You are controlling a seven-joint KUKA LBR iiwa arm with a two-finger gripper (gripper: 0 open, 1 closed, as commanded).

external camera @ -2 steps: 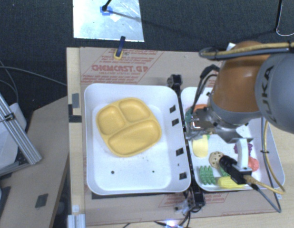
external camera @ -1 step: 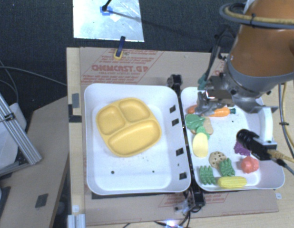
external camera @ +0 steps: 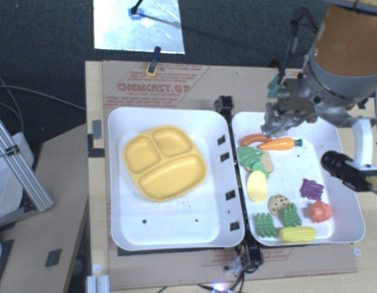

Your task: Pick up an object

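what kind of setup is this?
Likely a lab bench for robot picking tests: two white bins side by side, toy food such as a carrot and corn, loose cables and an aluminium frame.

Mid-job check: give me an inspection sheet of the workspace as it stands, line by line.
Surface: two white bins side by side, left bin and right bin, on a board.
Job's things: in the right bin, carrot, yellow piece, cookie, purple piece, red piece, corn, green pieces.
Clutter: yellow divided plate in the left bin.
Grippers: end effector over the right bin's far end, above the carrot; nothing seen between its fingers.
Cables: dark cables at left.
Surroundings: shiny sheet beyond the board.
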